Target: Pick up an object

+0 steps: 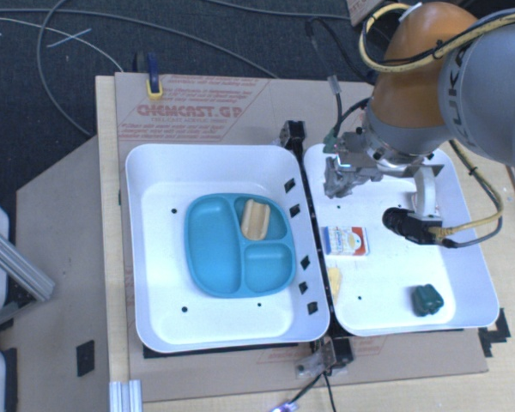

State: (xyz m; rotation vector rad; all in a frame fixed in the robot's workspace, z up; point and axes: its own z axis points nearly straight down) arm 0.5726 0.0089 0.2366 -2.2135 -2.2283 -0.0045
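**Tool poised over the right bin's far-left corner**

Where the brown board (240,101) under the bins shows past their far edge, red print reads "CHEMCAST GP" with smaller lines too fine to make out. A blue clamp (154,75) grips that board's far edge, well left of the tool (337,183). The grey arm (489,67) comes in from the right, its orange band (416,67) bulging above the wrist, and bends down so the tool points at the right bin (463,299) near the divider; whether its jaws stand apart or together I cannot tell. Just nearer the camera than the tool lies a small white packet (345,241) with blue and orange print, unreadable. Nearer still, by the bin's left wall, sits a pale yellow piece (334,281). A dark green object (427,299) rests well to the tool's right and nearer the camera. To the tool's left, the left bin (154,196) holds a blue divided tray (236,247) with a tan block (256,220) in one compartment.
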